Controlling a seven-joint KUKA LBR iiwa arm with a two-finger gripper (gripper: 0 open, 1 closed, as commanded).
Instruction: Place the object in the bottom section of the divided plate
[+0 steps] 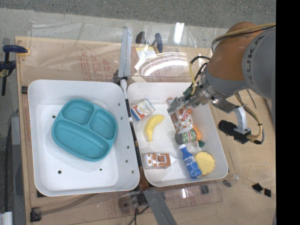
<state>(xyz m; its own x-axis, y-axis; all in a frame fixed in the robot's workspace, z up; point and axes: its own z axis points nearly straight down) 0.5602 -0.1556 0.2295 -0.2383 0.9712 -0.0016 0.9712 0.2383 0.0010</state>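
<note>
Nearby: banana point(153, 126), milk carton point(158, 161), blue bottle point(189, 161).

A blue clamp point(6, 65) grips the bench's point(70, 55) left edge, beside the bins.

Bright even overhead light; glare streaks on clear panel point(164, 62) behind bins; soft shadows, slight overall blur

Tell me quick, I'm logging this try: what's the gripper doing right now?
Gripper: low in the right bin, over the red-and-white packet; open or shut cannot be told, and no hold shows.
</note>
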